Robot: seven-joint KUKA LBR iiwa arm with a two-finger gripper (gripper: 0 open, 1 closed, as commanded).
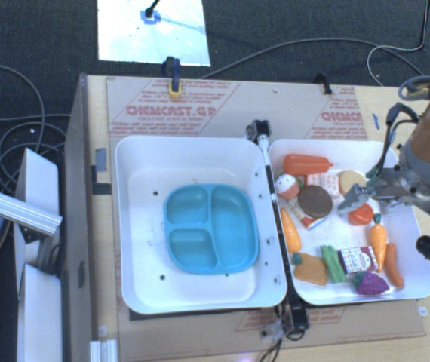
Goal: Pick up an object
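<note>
Tabletop [200, 100] carries two bins: right bin [426, 274] crowded, left bin [143, 225] roomy around blue tray [210, 228]; end effector [357, 198] grip state unclear.

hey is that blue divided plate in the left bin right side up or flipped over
Right side up. The blue divided plate lies flat in the left bin, with its three hollow compartments and raised dividers facing up.

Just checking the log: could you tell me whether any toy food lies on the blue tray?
No, the blue tray in the left bin bears nothing.
</note>
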